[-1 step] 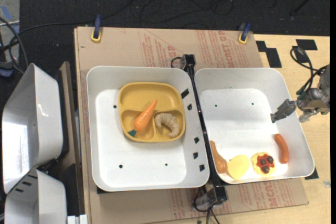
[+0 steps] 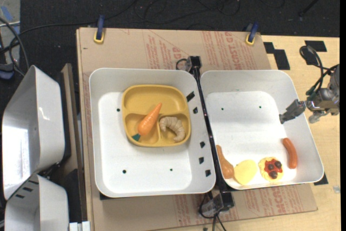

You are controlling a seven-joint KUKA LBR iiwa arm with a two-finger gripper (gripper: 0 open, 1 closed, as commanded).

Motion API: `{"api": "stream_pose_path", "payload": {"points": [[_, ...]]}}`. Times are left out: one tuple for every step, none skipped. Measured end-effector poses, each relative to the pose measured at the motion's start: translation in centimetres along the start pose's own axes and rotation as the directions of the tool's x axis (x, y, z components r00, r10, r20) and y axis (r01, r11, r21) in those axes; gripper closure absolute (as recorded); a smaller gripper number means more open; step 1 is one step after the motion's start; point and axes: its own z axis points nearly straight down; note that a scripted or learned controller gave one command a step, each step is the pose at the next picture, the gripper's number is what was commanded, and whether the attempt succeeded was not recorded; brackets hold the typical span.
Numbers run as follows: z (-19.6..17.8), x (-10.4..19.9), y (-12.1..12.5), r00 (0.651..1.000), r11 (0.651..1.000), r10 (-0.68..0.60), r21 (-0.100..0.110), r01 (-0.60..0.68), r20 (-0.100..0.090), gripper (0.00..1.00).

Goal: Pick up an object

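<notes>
Near right bin's edge, orange-red sausage (image 2: 291,152)

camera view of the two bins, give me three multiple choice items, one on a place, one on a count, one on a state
1. Where does the orange toy carrot lie?
A. on the yellow divided plastic plate in the left white bin
B. loose on the right white bin's floor
C. on the cardboard bench top

2. How many food items lie in the right white bin?
A. one
B. two
C. four

3. How does the pale toy shrimp sit?
A. hanging from the claw
B. resting in a plate compartment beside the carrot
C. lying across the gap between the bins

Answers: 1 A, the carrot lies across the plate's compartments. 2 C, four pieces line the near edge. 3 B, it sits on the plate, far from the claw at the right bin's right side.
</notes>
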Motion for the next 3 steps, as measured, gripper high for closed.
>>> {"api": "stream_pose_path", "payload": {"points": [[4.3,-0.2,-0.2,1.000,1.000,0.003,0.003,-0.003,-0.002,0.00],[8.6,-0.2,-0.1,1.000,1.000,0.003,0.004,-0.003,-0.002,0.00],[13.8,0.1,0.0,1.000,1.000,0.000,0.002,0.000,-0.008,0.00]]}}
